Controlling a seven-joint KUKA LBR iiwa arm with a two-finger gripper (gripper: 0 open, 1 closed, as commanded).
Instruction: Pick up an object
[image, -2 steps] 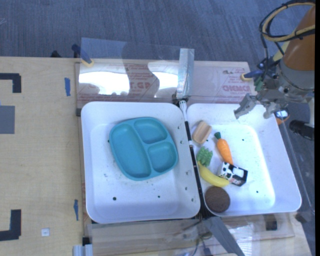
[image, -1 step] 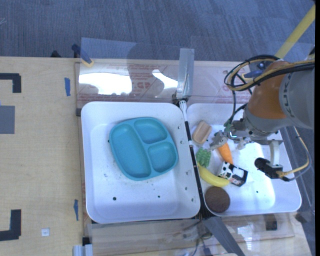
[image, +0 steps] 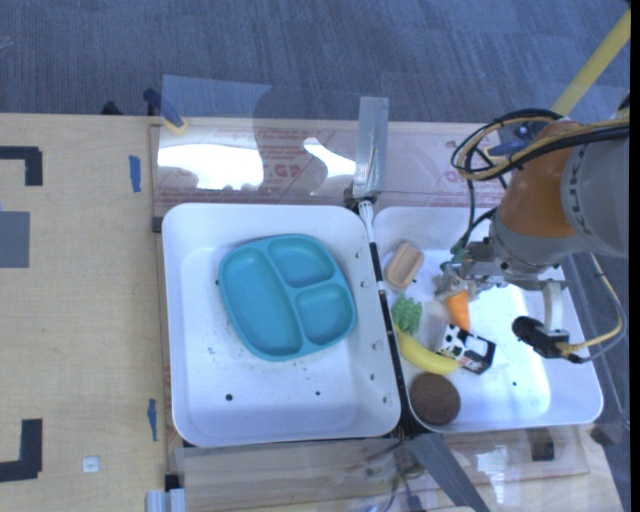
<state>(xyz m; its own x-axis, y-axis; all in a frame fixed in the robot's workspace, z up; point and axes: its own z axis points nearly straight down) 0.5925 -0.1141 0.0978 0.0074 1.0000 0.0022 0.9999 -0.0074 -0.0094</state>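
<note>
While no writing is legible anywhere, the claw sits above an orange carrot; its grip can't be told.

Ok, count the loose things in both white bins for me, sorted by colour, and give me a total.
Blue, divided plastic plate: 1
Tan bread-like block: 1
Green leafy piece: 1
Orange carrot-like piece: 1
Yellow banana: 1
Black and white piece: 1
Brown round disc: 1
Total: 7
</note>
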